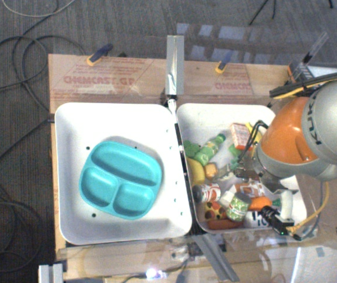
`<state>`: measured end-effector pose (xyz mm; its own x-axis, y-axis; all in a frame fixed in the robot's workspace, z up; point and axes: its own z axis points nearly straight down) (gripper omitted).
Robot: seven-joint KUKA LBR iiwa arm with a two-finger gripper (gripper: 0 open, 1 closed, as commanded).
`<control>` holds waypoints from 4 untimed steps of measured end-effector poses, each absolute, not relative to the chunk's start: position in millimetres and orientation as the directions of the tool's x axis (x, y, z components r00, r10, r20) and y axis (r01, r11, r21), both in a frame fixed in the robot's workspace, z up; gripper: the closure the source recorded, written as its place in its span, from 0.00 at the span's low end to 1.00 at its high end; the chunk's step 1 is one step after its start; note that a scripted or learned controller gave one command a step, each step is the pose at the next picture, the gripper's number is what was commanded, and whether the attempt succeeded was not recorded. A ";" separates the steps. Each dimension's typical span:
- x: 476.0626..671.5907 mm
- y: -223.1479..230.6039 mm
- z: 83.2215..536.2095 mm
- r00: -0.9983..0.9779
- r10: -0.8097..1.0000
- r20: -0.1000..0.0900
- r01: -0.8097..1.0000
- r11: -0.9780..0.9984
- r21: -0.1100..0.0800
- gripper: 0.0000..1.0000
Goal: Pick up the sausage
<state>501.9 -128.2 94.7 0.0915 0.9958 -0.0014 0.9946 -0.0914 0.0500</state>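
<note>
One gripper (243, 168) hangs low among the right bin's (187, 135) clutter.

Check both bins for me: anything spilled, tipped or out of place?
Nothing spilled. The right bin holds a jumbled pile of toy food, the green bottle lying on its side. The teal tray sits askew in the left bin.

One fixed camera above the bench (62, 75) — a slanted downward look across both bins (68, 217), moderately near.
</note>
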 end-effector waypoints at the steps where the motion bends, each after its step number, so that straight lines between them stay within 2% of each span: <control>1: 495.5 -108.9 92.6 -0.054 0.998 -0.013 0.998 0.054 0.035 0.00; 2: 491.7 -119.4 90.9 -0.422 0.907 -0.014 0.906 0.422 0.018 0.00; 3: 493.2 -117.5 98.3 -0.422 0.906 -0.008 0.906 0.422 0.018 1.00; 4: 560.3 -49.6 271.1 -0.614 0.789 0.002 0.789 0.614 -0.003 1.00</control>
<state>560.3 -49.6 271.1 -0.6142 0.7892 0.0015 0.7892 0.6142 -0.0025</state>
